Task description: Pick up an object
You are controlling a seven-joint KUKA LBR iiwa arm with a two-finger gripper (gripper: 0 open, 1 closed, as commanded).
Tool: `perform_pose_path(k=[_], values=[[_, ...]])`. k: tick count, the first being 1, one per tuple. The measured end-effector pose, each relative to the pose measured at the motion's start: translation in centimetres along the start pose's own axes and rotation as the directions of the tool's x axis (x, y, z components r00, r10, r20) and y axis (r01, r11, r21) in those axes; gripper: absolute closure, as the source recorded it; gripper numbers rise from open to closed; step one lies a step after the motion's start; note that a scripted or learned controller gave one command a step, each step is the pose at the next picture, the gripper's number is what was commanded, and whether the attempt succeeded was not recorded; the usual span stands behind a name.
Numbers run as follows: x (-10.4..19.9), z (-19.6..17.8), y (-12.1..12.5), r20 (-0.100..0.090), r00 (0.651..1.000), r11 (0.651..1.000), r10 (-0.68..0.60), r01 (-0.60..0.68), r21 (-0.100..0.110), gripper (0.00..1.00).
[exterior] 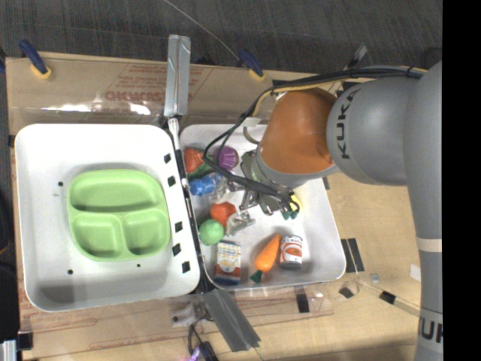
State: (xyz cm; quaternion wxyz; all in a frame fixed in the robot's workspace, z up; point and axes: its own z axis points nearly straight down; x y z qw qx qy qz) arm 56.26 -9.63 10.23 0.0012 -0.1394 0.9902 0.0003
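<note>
So the arm (376, 134) is reaching in from 3 o'clock, and its gripper (252, 210) is down in the middle of the right bin (327, 235), right over the pile of toy food. Honestly I can't tell whether it's wide or narrow. There's a tangle of metal and cable there, and the orange wrist blocks a lot of it. Nothing visibly sits in it, so I'd call the pick not made yet.

Candidates are all in that right bin. A red tomato (222, 211) sits just at 9 o'clock of the gripper, with a green ball (211, 232) touching or nearly touching it at 7 o'clock. A carrot (267, 253) and a small can (291, 251) are toward 5 o'clock, and a little carton (228, 260) sits at 6. A blue thing (201, 186), a purple thing (227, 157) and something red-orange (194, 159) crowd the 11 o'clock corner. There's a bit of yellow (294, 204) at 3 o'clock, mostly hidden.

What could go wrong, as I see it:
- The stuff is packed tight, so closing here could catch two items or just shove the tomato against the ball and squirt it out.
- Round things roll, so a slightly off-centre pinch pops them sideways.
- The dangling cable could snag on something.

The green tray (116, 215) in the left bin (37, 201) is well apart, no worry there.
</note>
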Motion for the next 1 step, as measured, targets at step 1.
perform_pose_path(k=[1], values=[[-2.82,-9.38,4.99,0.007,0.992,0.992,0.129,-0.129,0.001,1.0]])
